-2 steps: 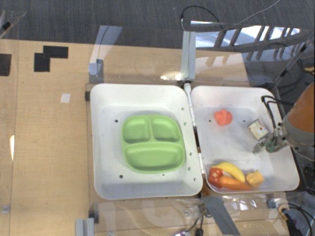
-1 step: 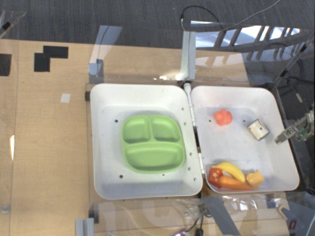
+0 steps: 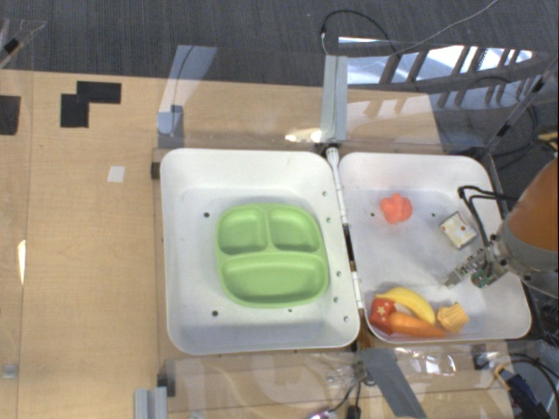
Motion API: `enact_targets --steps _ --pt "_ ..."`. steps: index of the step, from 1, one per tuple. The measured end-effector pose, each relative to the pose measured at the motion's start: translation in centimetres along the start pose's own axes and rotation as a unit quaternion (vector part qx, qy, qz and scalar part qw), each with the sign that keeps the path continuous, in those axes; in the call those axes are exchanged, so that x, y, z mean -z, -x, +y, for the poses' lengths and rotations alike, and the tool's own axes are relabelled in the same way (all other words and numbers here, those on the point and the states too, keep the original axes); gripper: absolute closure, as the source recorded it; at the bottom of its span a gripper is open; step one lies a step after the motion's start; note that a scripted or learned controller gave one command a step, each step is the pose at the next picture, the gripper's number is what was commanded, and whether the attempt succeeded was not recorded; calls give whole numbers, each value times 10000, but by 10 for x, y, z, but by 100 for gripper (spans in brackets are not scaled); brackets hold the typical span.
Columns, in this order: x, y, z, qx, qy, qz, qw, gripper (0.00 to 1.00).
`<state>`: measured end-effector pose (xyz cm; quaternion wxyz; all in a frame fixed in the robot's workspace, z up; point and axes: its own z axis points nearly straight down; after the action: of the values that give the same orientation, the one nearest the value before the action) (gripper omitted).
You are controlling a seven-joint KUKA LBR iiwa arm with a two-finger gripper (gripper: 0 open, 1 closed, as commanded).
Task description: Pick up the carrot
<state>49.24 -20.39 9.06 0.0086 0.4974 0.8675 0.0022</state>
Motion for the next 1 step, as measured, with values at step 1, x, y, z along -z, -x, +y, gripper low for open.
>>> enact_targets --steps 1 --pt "12 1 3 0 30 -25 10000 100"
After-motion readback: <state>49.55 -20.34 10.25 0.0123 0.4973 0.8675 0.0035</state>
